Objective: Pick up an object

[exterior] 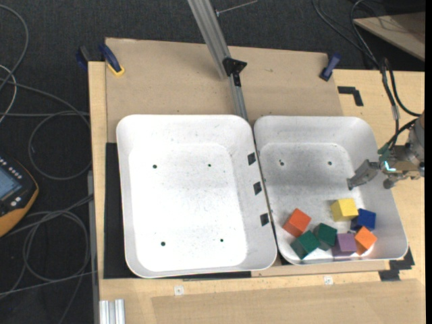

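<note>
a: the hand (375,173) hangs at the right edge of the right bin (317,130), above its floor. its fingers look parted, one dark finger (361,175) angling inward, with nothing between them.

b: and the things to pick from?

a: clustered in that bin's near right corner: yellow block (345,208), blue block (365,219), two orange blocks (297,221), two green blocks (326,234) and a purple block (345,243). the left bin (182,130) holds no blocks.

b: so progress?

a: i'd judge it barely begun. nothing is grasped or lifted; choosing a block, descending, closing and raising all remain.
</note>
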Robot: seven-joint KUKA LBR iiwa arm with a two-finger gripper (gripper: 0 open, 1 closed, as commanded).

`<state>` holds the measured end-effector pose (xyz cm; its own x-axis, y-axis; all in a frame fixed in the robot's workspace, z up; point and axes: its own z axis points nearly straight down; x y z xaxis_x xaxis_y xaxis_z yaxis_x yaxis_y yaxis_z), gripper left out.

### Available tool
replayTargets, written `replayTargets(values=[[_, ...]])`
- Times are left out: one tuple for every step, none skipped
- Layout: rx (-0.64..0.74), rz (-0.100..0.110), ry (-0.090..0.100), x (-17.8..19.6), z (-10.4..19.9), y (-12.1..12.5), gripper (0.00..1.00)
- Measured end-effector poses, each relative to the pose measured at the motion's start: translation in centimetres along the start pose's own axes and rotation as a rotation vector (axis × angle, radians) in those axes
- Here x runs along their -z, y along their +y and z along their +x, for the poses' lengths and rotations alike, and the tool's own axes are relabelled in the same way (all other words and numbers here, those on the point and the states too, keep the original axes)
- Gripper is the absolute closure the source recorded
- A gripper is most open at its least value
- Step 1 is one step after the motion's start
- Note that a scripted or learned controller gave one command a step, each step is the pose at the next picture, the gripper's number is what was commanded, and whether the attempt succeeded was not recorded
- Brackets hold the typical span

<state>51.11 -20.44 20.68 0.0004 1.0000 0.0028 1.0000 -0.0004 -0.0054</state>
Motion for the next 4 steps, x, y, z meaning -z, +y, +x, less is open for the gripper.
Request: replayTargets(values=[[0.001, -0.004, -0.001, 0.2, 0.0, 0.1, 0.00], [0.000, 0.002, 0.001, -6.1, 0.4, -0.1, 0.00], [0.000, 0.001, 0.001, -11.0, 0.5, -0.2, 0.00], [0.002, -0.006, -0.001, -9.7, 0.4, 0.0, 1.00]])
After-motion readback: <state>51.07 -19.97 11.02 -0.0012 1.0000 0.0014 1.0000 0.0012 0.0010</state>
